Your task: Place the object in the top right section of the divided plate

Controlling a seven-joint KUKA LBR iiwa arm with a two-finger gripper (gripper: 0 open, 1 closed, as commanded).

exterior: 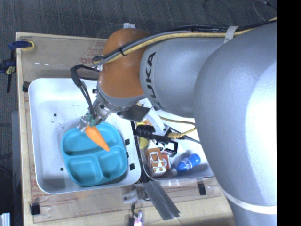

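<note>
Gripping carrot (pixel 97 137), hand (pixel 90 121) at blue divided plate's (pixel 80 165) upper edge

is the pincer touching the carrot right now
Touching. The camera view shows the pincer closed on the leafy end of the toy carrot, with no gap between them; the carrot slants over the blue divided plate.

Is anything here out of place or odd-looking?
Nothing looks spilled or broken. The carrot lies slantwise over the blue divided plate, its top between the fingers of the gripper, not yet settled in a section.
</note>
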